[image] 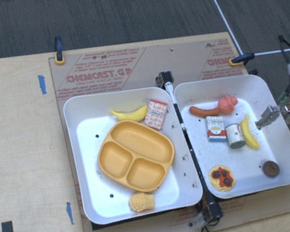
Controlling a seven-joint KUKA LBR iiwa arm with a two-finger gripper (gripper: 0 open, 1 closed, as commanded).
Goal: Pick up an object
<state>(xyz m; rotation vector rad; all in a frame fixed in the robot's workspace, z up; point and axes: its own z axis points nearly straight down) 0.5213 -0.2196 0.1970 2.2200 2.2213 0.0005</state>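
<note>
1. Bins first: two shallow white plastic bins sit side by side in the middle of the frame, the left bin [80, 148] and the right bin [286, 152], on a brown printed board clamped to the bench.
2. Left of centre, a yellow three-compartment plastic plate [135, 156] lies in the left bin. A yellow toy banana [129, 113] and a small red-and-white carton [156, 113] lie just above it, and a yellow toy corn piece [141, 201] sits below it.
3. Toward the right of the frame, the right bin holds an orange toy sausage [204, 111] touching a pink lumpy toy [228, 103], a small white-and-blue box [216, 128] beside a small silver can [235, 136], a second yellow banana [249, 132] just right of the can, a round toy pizza with red toppings [221, 177] near the lower edge, and a small brown disc [270, 168] at lower right.
4. At the right edge of the frame, the gripper [269, 116] hangs over the right bin's right rim, near the second banana. I cannot tell how its tool is set, and nothing is visibly held.
5. As I judge it, the task is barely begun: every object rests in a bin, so approach, grasp and lift all remain.
</note>
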